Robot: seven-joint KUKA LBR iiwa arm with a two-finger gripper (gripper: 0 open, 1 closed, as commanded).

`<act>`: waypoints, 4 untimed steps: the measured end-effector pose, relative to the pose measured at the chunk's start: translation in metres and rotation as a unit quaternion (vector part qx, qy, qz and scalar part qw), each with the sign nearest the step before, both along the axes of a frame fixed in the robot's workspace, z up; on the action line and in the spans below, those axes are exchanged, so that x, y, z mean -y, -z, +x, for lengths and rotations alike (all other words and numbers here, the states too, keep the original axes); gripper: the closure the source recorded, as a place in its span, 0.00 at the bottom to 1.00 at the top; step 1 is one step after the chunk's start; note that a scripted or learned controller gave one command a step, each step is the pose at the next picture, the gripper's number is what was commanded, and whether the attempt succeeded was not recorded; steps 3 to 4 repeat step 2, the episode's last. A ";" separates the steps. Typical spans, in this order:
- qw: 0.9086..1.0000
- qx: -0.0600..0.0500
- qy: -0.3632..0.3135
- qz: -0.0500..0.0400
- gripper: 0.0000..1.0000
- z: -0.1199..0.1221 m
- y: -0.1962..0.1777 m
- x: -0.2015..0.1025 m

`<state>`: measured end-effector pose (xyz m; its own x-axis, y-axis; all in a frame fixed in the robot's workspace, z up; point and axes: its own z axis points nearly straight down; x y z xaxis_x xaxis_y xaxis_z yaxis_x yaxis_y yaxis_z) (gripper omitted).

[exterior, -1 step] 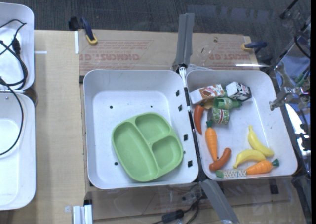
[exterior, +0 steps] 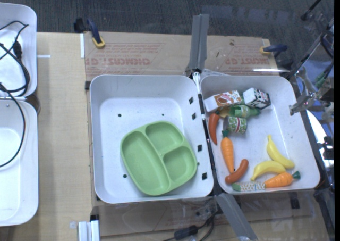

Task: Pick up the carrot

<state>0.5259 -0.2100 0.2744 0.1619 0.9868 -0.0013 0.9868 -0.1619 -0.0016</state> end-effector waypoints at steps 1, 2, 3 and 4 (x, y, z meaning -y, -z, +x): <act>1.000 -0.001 0.030 0.001 0.00 -0.026 0.127 -0.035; 0.988 -0.002 0.151 0.001 0.00 -0.016 0.167 -0.088; 0.988 -0.002 0.151 0.001 0.00 -0.016 0.167 -0.088; 0.988 -0.002 0.151 0.001 0.00 -0.016 0.167 -0.088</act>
